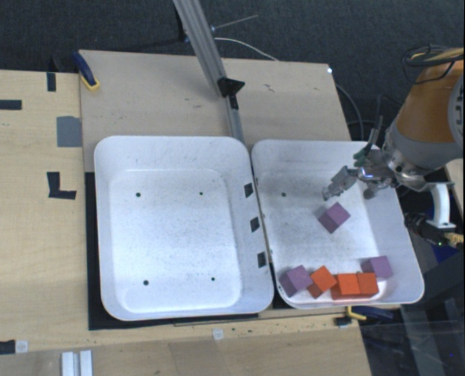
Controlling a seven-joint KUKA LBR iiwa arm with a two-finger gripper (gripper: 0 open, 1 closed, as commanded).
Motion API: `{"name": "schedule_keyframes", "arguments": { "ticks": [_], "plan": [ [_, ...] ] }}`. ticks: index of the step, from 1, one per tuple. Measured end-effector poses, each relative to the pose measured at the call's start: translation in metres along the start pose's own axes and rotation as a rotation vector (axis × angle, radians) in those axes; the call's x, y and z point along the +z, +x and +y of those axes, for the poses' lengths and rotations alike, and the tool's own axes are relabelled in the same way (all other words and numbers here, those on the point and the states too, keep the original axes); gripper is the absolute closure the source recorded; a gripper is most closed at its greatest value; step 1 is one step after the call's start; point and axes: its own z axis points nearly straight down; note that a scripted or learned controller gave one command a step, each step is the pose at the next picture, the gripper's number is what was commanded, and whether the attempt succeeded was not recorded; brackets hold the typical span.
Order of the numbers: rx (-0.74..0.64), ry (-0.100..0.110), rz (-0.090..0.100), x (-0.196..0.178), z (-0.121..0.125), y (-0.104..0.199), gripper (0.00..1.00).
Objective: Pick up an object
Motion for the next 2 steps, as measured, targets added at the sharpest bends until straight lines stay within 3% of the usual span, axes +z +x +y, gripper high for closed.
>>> {"name": "schedule_keyframes", "arguments": {
  "ticks": [1, 2],
  "plan": [
    [0.005, -0.007, 0.000, 0.104, 0.009, -0.041, 0.00],
    [0.000, -0.005, -0.001, 0.093, 0.009, -0.039, 1.00]
  ]
}}
